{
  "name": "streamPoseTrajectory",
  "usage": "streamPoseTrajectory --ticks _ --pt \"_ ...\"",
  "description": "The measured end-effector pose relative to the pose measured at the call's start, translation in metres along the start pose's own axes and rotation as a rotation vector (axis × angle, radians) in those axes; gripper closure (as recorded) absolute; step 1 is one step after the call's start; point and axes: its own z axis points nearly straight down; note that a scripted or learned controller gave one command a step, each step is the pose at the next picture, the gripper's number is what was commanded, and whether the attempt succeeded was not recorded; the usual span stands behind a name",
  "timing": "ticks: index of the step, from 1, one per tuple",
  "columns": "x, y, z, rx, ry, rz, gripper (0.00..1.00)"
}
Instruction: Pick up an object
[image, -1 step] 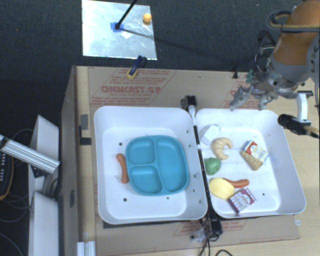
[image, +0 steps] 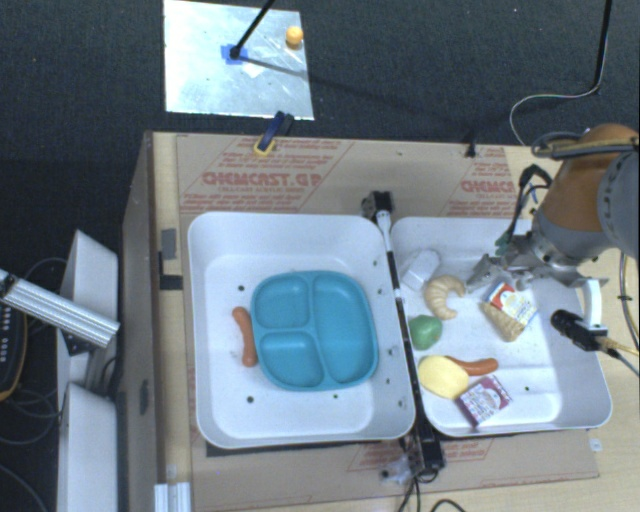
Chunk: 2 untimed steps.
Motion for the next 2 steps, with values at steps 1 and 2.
streamPoseTrajectory --ticks 1,2 --pt "0.016 -0.040 0.005 -0.004 0.000 0.000 0.00" --pt "0.031 -0.066 0.005 -0.003 0.001 0.000 0.00"
